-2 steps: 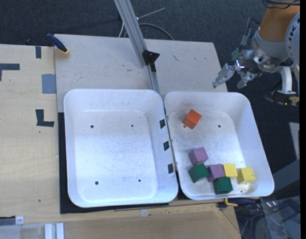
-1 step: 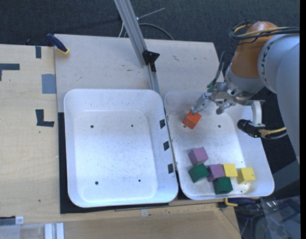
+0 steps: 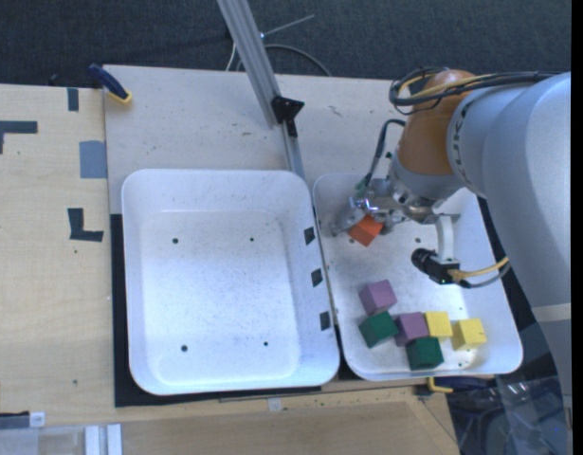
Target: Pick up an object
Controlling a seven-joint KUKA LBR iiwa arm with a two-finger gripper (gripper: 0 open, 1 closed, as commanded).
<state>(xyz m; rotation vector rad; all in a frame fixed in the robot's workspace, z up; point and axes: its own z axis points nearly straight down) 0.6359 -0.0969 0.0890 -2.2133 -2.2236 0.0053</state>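
My gripper (image 3: 365, 218) hangs over the upper left part of the right bin (image 3: 490, 254), under the arm's orange band. A small orange block (image 3: 366, 230) sits tilted between its fingertips, and the gripper is shut on it. Lower in the same bin lie several more blocks: a purple one (image 3: 376, 297), a green one (image 3: 376, 329), a second purple one (image 3: 411, 326), two yellow ones (image 3: 438, 324) (image 3: 469, 332) and another green one (image 3: 425, 352).
The left bin (image 3: 139, 254) stands beside the right one, their rims touching. A slanted metal pole (image 3: 253, 55) crosses above the bins' far edge. A black cable (image 3: 438, 265) loops from the wrist over the right bin.
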